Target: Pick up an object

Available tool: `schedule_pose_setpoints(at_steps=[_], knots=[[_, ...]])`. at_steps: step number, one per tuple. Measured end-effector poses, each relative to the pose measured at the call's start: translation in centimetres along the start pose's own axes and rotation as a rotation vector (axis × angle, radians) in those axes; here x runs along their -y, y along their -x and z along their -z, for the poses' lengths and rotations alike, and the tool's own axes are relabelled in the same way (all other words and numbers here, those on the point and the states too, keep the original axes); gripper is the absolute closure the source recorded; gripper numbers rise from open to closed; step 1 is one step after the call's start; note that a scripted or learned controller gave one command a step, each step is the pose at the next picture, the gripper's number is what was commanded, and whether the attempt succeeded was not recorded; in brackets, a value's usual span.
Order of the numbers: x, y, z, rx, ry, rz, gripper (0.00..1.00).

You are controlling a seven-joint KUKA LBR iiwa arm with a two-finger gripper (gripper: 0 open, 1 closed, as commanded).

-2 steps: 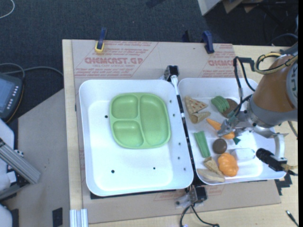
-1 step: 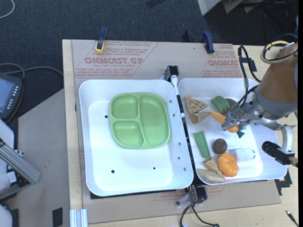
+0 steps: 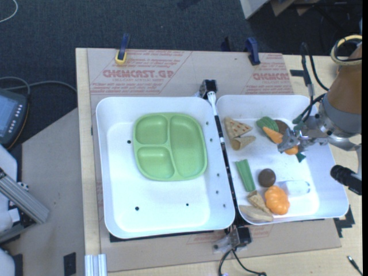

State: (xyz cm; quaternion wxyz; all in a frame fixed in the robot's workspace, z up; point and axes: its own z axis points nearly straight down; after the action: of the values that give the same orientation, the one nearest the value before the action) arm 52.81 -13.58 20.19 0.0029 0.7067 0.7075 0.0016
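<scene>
My gripper (image 3: 291, 142) hangs low over the back right part of the right bin (image 3: 328, 209). A small orange piece (image 3: 292, 150) shows right under it, and I cannot tell if it is gripped. Just left of it lie an orange carrot (image 3: 272, 134) with a green top (image 3: 266, 123) and a brown item (image 3: 282, 125). Farther left are a tan wedge (image 3: 236, 127) and a small cone (image 3: 242, 144). Toward the front lie a green stick (image 3: 245, 175), a brown ball (image 3: 267, 177), an orange pumpkin (image 3: 276, 200), a beige piece (image 3: 255, 213) and a clear item (image 3: 296, 187).
The left bin (image 3: 115, 200) holds a light green divided plate (image 3: 170, 146). A black clamp strip (image 3: 220, 148) runs between the two bins. The arm's grey body and orange band (image 3: 348, 94) rise at the right, over the right bin's far edge.
</scene>
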Motion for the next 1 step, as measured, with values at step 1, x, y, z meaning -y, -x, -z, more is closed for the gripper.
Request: schedule_pose_setpoints(at_steps=[1], knots=[[-0.14,0.0,2.47,0.0,-0.001,0.0,1.0]])
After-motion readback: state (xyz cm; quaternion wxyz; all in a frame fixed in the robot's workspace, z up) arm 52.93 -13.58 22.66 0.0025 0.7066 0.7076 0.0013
